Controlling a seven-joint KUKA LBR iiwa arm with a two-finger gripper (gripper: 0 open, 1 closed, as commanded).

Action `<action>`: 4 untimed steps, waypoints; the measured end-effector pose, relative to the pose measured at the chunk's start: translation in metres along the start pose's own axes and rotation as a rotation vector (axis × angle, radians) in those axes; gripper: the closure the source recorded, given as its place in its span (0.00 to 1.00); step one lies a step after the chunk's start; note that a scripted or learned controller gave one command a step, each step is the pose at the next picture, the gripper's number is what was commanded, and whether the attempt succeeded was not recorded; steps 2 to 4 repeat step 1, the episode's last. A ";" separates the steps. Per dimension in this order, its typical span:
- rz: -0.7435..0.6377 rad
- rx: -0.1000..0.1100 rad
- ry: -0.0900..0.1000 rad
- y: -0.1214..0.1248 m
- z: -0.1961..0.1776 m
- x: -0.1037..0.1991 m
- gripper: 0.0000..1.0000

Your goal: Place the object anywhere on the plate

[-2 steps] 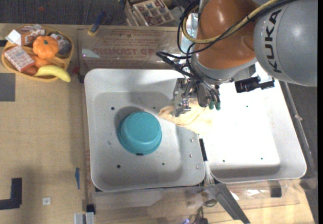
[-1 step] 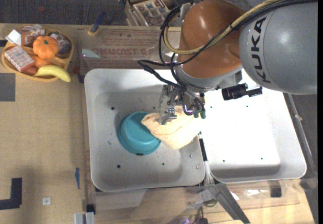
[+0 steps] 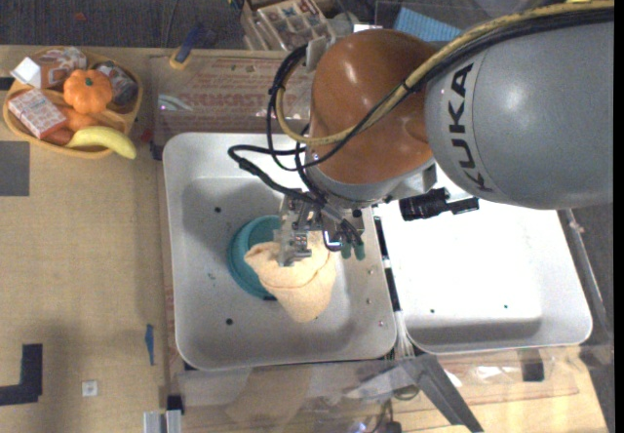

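Camera view looks down on the arm [image 3: 507, 99] bent over the left bin [image 3: 195, 226], its gripper [image 3: 314, 238] low above a teal plate [image 3: 242, 251]. A pale yellow, floppy object [image 3: 297, 287], perhaps a cloth, lies partly on the plate's right side and spills past the rim onto the bin floor. Its upper edge sits right beneath the gripper, though whether the claw is clasping it or has let go cannot be told from this angle. By that reading the placement looks close to done, with release and withdrawal perhaps remaining. Readable writing: "KUKA" in black letters on the grey arm housing. The right bin [image 3: 507, 304] sits beside it.
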State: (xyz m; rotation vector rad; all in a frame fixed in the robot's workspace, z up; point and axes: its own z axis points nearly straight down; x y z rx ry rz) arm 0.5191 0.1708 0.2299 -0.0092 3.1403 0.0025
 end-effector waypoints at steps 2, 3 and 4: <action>0.000 0.000 -0.001 0.000 0.000 0.000 0.00; 0.000 0.000 -0.001 0.000 0.000 0.000 0.00; 0.000 0.000 -0.001 0.000 0.000 0.000 0.00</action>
